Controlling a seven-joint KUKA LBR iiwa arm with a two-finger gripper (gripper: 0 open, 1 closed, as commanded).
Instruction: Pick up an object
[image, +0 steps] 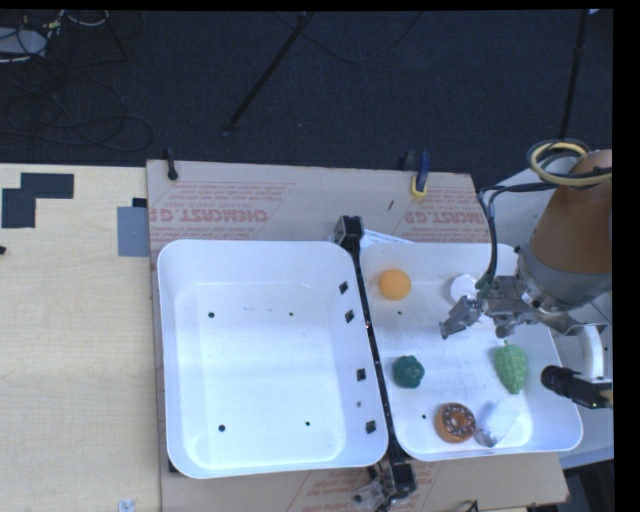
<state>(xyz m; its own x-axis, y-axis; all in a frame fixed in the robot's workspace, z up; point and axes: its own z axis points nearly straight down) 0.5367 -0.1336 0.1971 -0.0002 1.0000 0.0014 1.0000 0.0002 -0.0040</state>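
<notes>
My gripper (478, 324) hangs over the right bin (560, 440), reaching in from the right on the grey arm with its orange band. It is open with nothing between its fingers. Around it in the bin lie an orange ball (394, 285) to the upper left, a small white object (463, 288) just above, a light green leafy piece (511, 367) just below right, a dark green lump (407, 372) to the lower left, and a brown sprinkled donut (455, 422) near the front.
The left bin (175, 300) stands beside the right one, with a black divider (365, 340) between them. A small clear piece (490, 428) lies next to the donut. Both bins rest on cardboard (250, 205) on a wooden bench.
</notes>
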